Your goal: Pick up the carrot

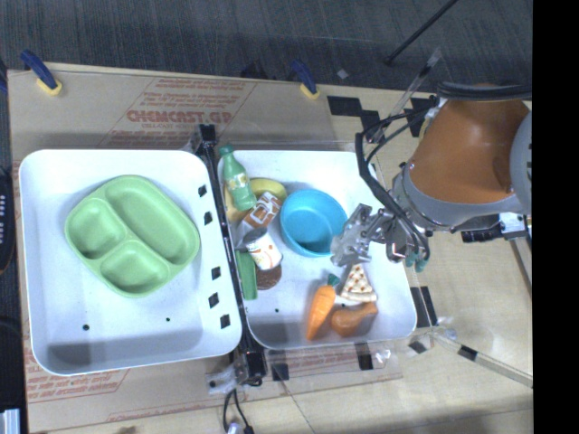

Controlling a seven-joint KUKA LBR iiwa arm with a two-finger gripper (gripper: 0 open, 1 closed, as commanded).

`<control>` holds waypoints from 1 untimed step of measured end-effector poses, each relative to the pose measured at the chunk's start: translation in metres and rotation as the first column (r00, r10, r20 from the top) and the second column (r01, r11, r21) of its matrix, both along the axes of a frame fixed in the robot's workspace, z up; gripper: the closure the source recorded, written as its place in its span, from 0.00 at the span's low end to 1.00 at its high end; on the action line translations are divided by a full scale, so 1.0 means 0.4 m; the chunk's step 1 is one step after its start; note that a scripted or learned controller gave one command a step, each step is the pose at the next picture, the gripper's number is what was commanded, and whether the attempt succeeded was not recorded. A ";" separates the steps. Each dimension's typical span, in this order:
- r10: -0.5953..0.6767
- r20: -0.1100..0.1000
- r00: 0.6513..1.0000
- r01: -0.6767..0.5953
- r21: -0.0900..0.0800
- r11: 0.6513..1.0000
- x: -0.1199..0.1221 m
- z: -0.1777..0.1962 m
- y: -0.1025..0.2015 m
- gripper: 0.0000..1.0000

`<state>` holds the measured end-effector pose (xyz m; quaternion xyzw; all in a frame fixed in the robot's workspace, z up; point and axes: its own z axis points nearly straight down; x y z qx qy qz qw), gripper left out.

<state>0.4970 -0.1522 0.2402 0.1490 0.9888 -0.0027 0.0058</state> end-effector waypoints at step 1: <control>-0.001 -0.009 1.000 0.001 0.003 1.000 -0.004 -0.011 0.001 0.00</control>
